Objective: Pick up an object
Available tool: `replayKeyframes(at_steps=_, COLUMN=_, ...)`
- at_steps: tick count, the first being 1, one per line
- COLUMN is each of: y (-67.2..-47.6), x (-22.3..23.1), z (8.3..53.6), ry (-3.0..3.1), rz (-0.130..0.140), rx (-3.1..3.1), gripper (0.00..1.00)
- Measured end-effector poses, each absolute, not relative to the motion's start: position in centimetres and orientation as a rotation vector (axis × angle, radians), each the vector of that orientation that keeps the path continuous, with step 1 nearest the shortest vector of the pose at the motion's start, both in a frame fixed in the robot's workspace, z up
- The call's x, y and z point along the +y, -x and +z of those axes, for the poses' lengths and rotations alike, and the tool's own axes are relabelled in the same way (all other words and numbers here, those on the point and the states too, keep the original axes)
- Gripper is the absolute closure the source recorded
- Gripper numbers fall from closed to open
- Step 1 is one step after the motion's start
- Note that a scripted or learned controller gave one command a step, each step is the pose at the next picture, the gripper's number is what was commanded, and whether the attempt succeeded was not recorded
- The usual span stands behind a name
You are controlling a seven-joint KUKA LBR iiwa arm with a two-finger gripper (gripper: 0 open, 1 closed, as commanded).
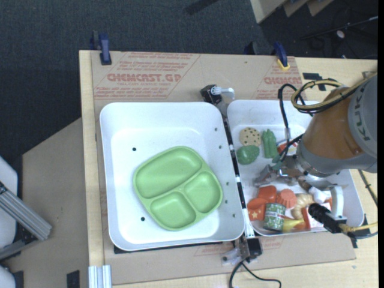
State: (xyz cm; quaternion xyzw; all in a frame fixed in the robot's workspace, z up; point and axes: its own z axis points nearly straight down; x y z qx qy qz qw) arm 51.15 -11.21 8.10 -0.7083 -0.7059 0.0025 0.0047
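Note:
The right bin [255,110] holds a pile of toy foods. A brown spotted cookie [249,137] lies at its far left, with a dark green bottle-shaped piece [269,144] beside it and a rounded green piece [247,155] just in front. Nearer the front are red pieces [266,194], a small can with a green label [275,216] and a yellow piece [292,224]. My gripper [269,174] hangs low over the middle of this bin, between the green pieces and the red ones. I see nothing held in it.
The left bin [114,131] holds a light green divided plate [177,186]. The arm's grey and orange body [333,137] covers the right half of the right bin. Cables loop over the bin's far edge. Blue clamps [105,48] sit at the bench's back corners.

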Motion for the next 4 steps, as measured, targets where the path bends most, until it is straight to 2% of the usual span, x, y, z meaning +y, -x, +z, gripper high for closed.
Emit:
replayKeyframes(at_steps=1, y=-59.3, x=-10.2, z=8.5, ry=2.221, rz=-0.005, rx=-2.229, gripper=0.00)
replayKeyframes(at_steps=2, y=-59.0, x=-10.3, z=9.5, ry=2.224, rz=-0.002, rx=-2.222, gripper=1.00)
replayKeyframes(at_steps=3, y=-58.3, x=-19.0, z=17.4, ry=2.236, rz=-0.001, rx=-2.221, gripper=1.00)
replayKeyframes(at_steps=4, y=-56.6, x=-14.5, z=9.6, ry=2.212, rz=0.005, rx=-2.218, gripper=1.00)
